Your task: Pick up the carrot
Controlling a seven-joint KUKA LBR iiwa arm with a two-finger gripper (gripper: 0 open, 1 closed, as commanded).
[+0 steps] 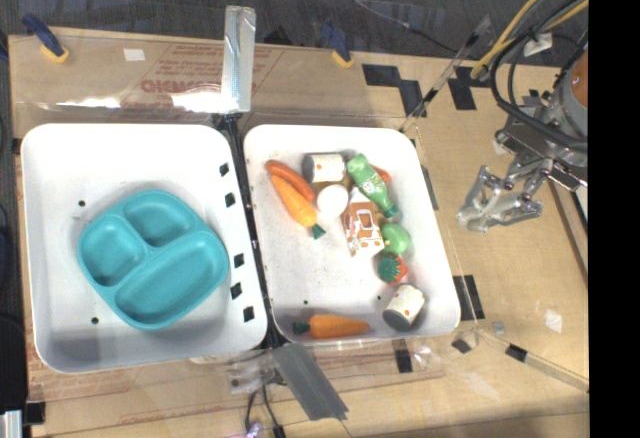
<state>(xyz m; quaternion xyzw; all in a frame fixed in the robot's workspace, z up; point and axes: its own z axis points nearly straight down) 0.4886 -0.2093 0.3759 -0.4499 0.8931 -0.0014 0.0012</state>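
Carrot [293, 193] lies diagonally in right bin [432, 226], green tip pointing lower-right.

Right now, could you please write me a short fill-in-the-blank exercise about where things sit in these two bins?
1. The teal divided plate lies in the ____ bin.
2. The gripper hangs outside the bins, to the ____ of them.
3. One carrot lies against the right bin's ____ wall.
4. The green bottle lies in the ____ bin.

Missing words: left; right; near; right
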